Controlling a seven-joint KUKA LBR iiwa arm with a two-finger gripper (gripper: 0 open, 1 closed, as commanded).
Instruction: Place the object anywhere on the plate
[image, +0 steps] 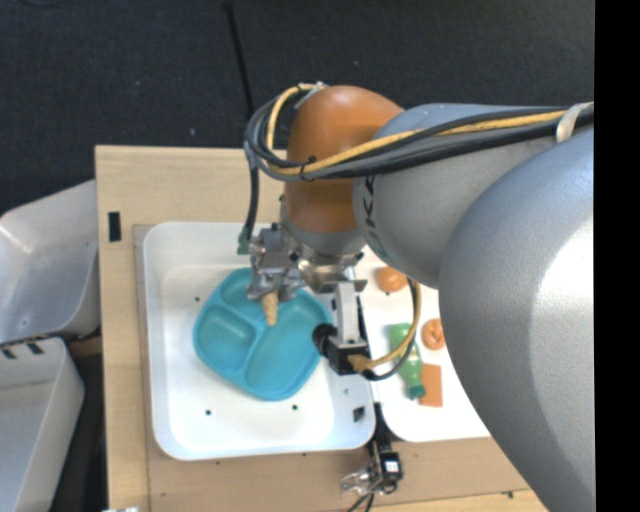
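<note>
A blue divided plate lies in the left white bin, tilted diagonally. My gripper hangs over the plate's upper edge, below the orange wrist band. A small tan, tapered object sticks down from between the fingers, its tip just above the plate's upper compartments. The gripper is shut on this object. The arm hides the top right corner of the bin.
The right bin holds an orange round piece, an orange ring-like piece, a green item and an orange block. A black cable clamp hangs by the plate's right edge. White containers stand at far left.
</note>
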